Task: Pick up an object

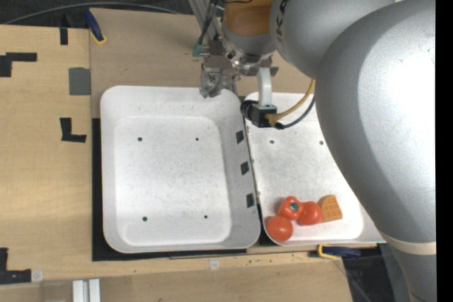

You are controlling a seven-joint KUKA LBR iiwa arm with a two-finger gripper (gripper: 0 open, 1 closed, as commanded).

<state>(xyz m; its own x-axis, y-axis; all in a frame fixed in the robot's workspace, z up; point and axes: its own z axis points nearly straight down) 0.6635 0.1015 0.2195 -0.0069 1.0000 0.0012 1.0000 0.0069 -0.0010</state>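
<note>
Three small objects lie close together at the near edge of the right bin (297,152): a red round piece (279,228), a red toy with a teal spot (297,210) and an orange waffle-like block (330,208). My gripper (212,85) hangs over the far rim of the left bin (170,166), near the gap between the two bins and far from the objects. Nothing shows between its fingers.
The large grey arm covers the right side of the view and part of the right bin. A cable loops beside the wrist (265,113). Black tape marks (69,129) lie on the wooden bench at the left.
</note>
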